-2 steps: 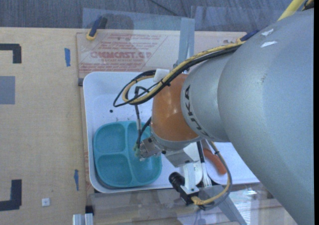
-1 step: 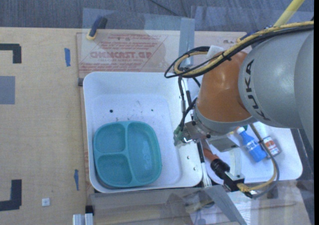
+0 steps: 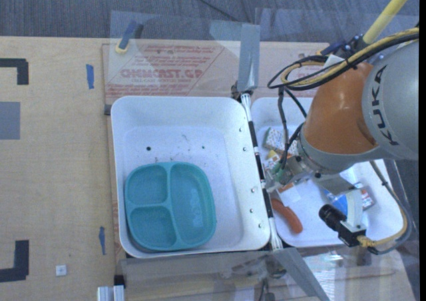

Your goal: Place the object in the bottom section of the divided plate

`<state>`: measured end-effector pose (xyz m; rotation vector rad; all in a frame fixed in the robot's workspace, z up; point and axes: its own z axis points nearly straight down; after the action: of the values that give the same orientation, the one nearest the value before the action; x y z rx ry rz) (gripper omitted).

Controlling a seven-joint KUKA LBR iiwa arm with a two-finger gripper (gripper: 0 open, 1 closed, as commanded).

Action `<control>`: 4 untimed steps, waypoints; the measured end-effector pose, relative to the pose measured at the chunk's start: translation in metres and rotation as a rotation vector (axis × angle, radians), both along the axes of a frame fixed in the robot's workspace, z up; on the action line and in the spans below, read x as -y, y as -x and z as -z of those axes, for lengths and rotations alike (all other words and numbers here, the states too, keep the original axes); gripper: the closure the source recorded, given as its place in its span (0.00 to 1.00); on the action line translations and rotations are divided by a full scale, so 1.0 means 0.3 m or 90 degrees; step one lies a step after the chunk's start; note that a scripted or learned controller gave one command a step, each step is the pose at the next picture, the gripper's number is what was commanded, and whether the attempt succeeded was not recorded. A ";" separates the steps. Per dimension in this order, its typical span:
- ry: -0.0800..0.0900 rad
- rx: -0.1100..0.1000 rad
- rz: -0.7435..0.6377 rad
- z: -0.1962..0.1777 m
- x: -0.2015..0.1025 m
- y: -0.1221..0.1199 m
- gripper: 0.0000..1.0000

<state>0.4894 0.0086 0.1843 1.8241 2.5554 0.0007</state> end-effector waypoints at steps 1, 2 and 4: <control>0.000 0.002 0.002 -0.032 0.003 -0.003 1.00; -0.001 -0.002 -0.047 0.000 0.001 0.033 1.00; -0.001 -0.002 -0.189 0.000 -0.033 0.025 1.00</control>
<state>0.4820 0.0185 0.1844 1.4267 2.7996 -0.0001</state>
